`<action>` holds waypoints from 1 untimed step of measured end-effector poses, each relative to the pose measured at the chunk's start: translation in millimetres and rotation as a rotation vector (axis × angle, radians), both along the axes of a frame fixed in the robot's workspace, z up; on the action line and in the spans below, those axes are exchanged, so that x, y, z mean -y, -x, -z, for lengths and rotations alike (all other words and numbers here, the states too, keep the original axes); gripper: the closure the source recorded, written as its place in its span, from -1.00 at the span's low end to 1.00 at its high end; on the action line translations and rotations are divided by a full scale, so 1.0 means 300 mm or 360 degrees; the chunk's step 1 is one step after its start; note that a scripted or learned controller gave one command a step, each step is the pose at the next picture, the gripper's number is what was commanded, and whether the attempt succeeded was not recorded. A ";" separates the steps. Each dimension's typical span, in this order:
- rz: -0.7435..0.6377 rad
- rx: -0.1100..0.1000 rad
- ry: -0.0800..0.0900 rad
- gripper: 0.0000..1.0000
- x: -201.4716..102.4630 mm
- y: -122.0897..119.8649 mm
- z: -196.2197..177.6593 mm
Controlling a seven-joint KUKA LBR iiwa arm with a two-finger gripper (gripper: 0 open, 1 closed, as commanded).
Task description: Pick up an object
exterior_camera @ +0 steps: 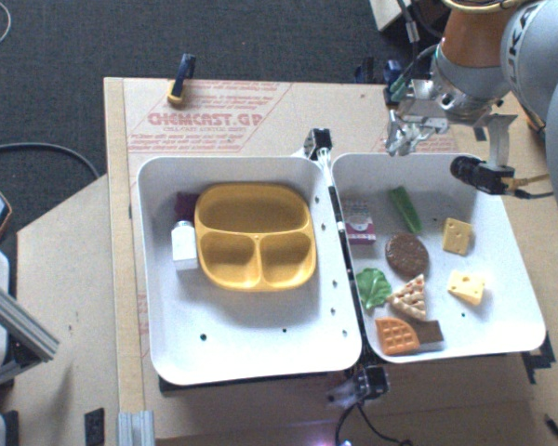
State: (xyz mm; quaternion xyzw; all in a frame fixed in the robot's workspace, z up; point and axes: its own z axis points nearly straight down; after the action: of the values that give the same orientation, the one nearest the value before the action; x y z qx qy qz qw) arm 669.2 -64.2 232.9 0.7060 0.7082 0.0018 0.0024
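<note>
Dark carpet surrounds a cardboard-topped bench (214, 119) bearing two white bins side by side. At the far edge of the right bin (521, 277), the gripper (407, 140) hangs above the rim with nothing between its fingers; whether they are spread or pressed together I cannot tell from this slant.

Nearest it, just inside the bin, lies a green pickle strip (406, 208), thin and probably light and slick; taking it across its narrow width looks best. Further toward the near side sit a brown patty (407, 255), two cheese wedges (458, 236), a green lettuce leaf (373, 288), a pizza slice (411, 297) and a waffle (396, 335), all likely stiff plastic toys. A small red-and-white carton (358, 223) rests at the left wall.

Across the divide, the left bin (260, 342) holds a yellow divided plate (255, 236) with a white bottle (184, 245) just beside it.
</note>
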 end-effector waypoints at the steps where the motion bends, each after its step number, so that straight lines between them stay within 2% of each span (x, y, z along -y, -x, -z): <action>1: 0.0007 -0.0016 -0.0003 1.00 0.039 0.038 0.052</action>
State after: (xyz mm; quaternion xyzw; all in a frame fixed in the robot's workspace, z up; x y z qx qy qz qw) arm 657.8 -75.8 217.4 0.7075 0.7067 -0.0011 -0.0016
